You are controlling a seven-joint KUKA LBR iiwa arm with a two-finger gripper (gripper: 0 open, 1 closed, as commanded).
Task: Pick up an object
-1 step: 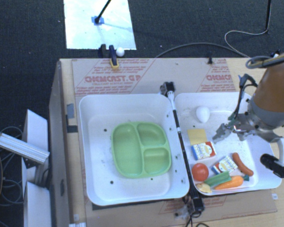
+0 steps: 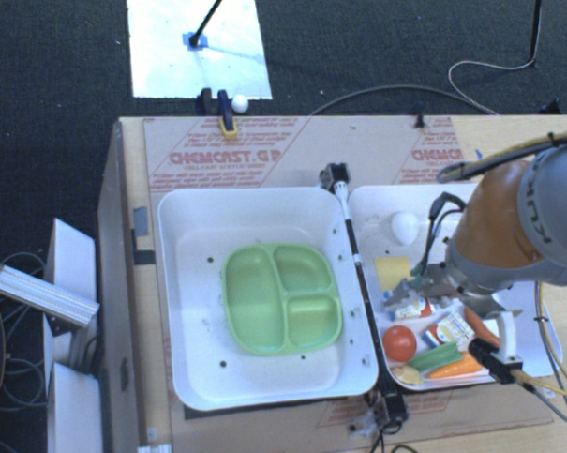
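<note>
The right bin (image 2: 376, 200) holds several small objects. A white egg (image 2: 405, 227) lies near its back and a yellow block (image 2: 390, 270) sits below it. A red tomato (image 2: 398, 343), a green cucumber (image 2: 434, 357) and an orange carrot (image 2: 455, 368) lie along the front. A red-and-white packet (image 2: 414, 309) and a small printed box (image 2: 448, 331) sit in the middle. My gripper (image 2: 420, 288) hangs low over the bin, right above the red-and-white packet, between it and the yellow block. The arm's grey and orange wrist (image 2: 495, 230) covers the bin's right half.
The left bin (image 2: 200, 351) carries a green divided plate (image 2: 282, 298) in its middle. A black-and-white rod (image 2: 351, 237) lies along the divide between the bins. Cables (image 2: 543, 378) trail at the bench's right front corner.
</note>
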